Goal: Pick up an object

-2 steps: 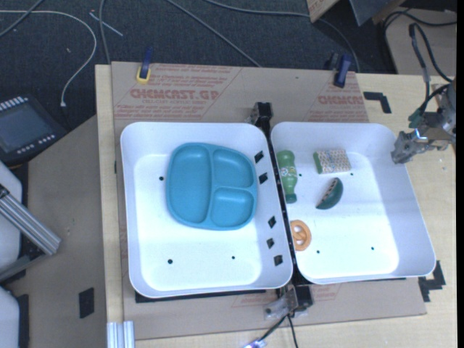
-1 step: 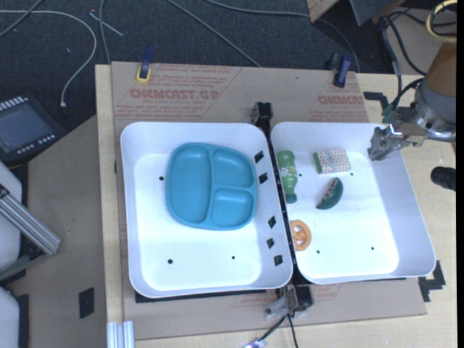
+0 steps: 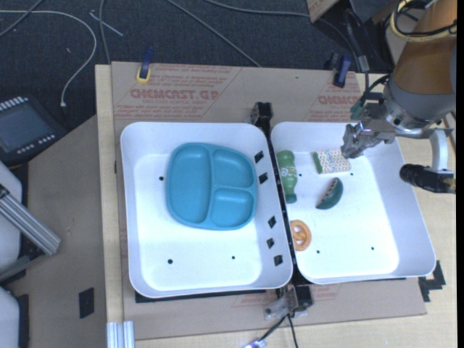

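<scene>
We see the two-finger gripper (image 3: pixel 353 145) poised beside the small patterned square block (image 3: pixel 332 162), presumably for pickup; its grip state we cannot tell.

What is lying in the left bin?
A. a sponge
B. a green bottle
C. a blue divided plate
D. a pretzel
C: the blue plate lies alone in the left bin, while the bottle, pretzel and sponge are in the right bin.
</scene>
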Controlling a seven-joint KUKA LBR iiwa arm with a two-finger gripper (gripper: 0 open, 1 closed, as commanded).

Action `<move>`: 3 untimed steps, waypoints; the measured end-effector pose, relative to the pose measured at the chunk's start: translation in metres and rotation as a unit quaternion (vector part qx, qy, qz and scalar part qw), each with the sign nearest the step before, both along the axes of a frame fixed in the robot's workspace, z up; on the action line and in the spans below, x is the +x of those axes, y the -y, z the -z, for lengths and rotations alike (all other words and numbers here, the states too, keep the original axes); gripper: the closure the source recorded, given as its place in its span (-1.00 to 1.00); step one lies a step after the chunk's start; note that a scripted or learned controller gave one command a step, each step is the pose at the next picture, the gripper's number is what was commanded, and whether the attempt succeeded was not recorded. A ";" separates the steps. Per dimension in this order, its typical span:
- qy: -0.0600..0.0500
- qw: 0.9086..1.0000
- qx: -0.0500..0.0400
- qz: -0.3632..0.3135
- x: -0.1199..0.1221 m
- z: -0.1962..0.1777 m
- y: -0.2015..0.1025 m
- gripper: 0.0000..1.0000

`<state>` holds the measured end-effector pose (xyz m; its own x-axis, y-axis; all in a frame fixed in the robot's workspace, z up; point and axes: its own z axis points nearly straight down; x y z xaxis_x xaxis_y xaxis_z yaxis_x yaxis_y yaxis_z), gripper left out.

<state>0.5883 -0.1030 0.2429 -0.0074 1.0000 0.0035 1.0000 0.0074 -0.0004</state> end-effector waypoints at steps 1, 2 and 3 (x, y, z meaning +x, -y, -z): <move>-0.001 1.000 0.000 0.001 -0.010 -0.006 -0.052 1.00; -0.002 1.000 0.000 0.001 -0.018 0.008 -0.101 1.00; 0.001 1.000 0.000 0.001 -0.022 0.001 -0.153 1.00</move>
